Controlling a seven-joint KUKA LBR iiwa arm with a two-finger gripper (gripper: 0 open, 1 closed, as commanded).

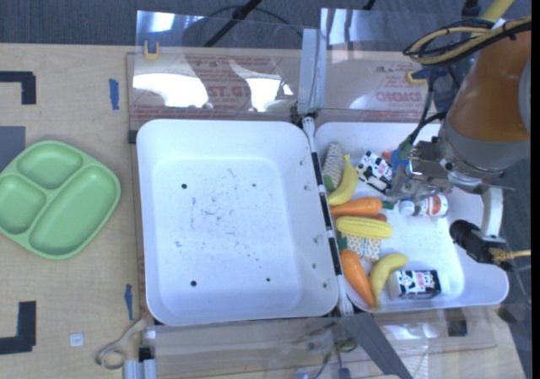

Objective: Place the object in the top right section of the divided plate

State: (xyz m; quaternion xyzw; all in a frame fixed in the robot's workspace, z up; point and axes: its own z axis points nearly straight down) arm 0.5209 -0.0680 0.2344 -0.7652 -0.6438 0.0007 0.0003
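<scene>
The green three-section divided plate [57, 198] lies flat on the wooden surface [101, 301] at its left edge, well apart from both bins; no item is in any section. Left white shallow bin [232, 217] sits beside it.

Right white shallow bin [472, 272] holds the pick stock, crowded along its left wall: two yellow plastic bananas [344, 183], an orange carrot [361, 205], a yellow corn cob [364, 227], a second carrot [358, 278], two cow-print cartons [415, 283].

The claw [413, 192] hangs low over this bin's upper part, approx. at a small white-and-red item [432, 205]. Claw state: cannot tell, wrist hardware blocks it. Judgement: pick phase, since the arm is over the stock, not the plate; no obj. confirmed held. Tight packing risks a multi-item or missed grasp.
</scene>
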